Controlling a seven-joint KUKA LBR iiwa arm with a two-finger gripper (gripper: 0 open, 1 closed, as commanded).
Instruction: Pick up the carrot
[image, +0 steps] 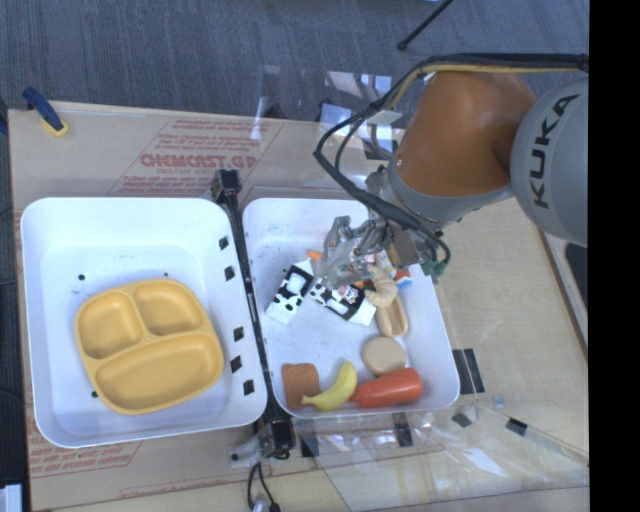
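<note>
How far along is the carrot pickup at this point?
Done: the hand has reached the upper part of the right bin, over the black-and-white patterned pieces. In hand: nothing visibly gripped. Left: the whole pickup. The carrot lies at the bin's near edge beside the banana, well apart from the hand.

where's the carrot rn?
The carrot lies in the right bin, at its near edge toward the right corner, beside the banana and just below the round tan piece.

Yellow tray (150, 345), white bins (45, 235)
</note>
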